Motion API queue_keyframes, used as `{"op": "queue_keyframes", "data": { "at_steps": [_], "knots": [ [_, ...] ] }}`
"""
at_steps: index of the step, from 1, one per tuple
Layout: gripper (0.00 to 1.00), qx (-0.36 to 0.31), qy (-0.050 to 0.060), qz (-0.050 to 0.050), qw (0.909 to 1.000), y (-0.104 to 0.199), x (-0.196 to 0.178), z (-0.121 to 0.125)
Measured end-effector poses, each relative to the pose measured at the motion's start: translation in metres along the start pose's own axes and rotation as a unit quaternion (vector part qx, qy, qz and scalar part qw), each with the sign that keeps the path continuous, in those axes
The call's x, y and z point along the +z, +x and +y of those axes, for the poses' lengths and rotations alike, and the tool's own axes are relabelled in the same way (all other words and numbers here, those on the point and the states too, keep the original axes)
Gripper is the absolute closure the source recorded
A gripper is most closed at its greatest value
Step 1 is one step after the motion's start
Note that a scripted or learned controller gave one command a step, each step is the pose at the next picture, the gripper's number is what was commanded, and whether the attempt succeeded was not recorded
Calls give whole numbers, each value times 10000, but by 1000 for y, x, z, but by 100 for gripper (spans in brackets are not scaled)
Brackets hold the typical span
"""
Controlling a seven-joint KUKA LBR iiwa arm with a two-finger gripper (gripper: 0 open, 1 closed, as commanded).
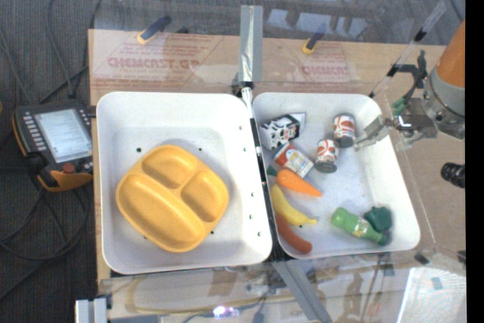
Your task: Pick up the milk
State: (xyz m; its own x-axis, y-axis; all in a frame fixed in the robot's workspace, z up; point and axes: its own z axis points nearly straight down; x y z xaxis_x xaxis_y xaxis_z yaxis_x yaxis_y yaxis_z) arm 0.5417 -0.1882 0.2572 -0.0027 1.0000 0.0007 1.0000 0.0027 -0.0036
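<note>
The milk (281, 130) is a small carton with black and white cow patches. It lies on its side in the upper left corner of the right bin (404, 197), close to the divider between the bins. My gripper (373, 133) hangs over the upper right edge of that bin, well to the right of the carton and apart from it. A red and white can (344, 128) stands between the gripper and the milk. Nothing is visibly held.
Near the milk lie a second can (327, 153), a red-labelled bottle (293, 159), a carrot (299, 184), a banana (292, 209), a sausage (294, 236) and a green bottle (355, 224). The left bin (121, 117) holds a yellow divided plate (172, 197).
</note>
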Motion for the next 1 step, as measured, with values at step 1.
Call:
{"op": "queue_keyframes", "data": {
  "at_steps": [1],
  "knots": [
    [0, -450, 5, 1, 9990, 34, 118, 40]
  ]
}}
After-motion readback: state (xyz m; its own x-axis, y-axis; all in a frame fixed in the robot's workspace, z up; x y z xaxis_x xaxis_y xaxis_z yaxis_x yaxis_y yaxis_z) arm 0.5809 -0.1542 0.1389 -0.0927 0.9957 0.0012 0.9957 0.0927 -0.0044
